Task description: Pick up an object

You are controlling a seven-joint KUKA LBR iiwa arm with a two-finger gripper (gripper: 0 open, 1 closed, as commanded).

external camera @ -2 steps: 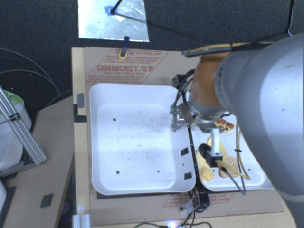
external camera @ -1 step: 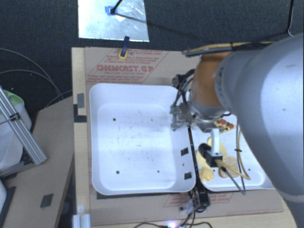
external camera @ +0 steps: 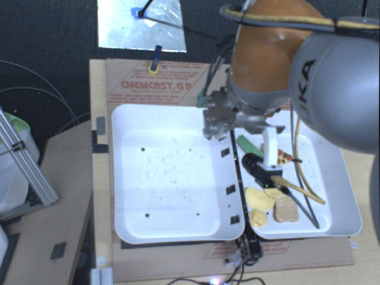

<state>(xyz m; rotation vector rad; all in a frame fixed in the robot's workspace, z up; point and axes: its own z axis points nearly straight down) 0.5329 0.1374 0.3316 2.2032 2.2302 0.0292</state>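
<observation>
My gripper [external camera: 216,127] hangs low over the far left corner of the right bin [external camera: 335,177], close to the divider between the two bins. A green piece [external camera: 246,142] lies just right of the gripper, partly under the wrist. Near the front of that bin lie a pale yellow piece [external camera: 259,197], a smaller yellow piece [external camera: 259,218] and a tan bread-like piece [external camera: 286,209]. A small red and yellow item [external camera: 284,157] sits farther back. Nothing can be seen held by the gripper.
The left bin [external camera: 166,171] stands beside the right one on a cardboard sheet [external camera: 155,85]. A shiny metal sheet [external camera: 141,15] lies behind. An aluminium frame [external camera: 24,165] stands at the left. The large arm body covers the back of the right bin.
</observation>
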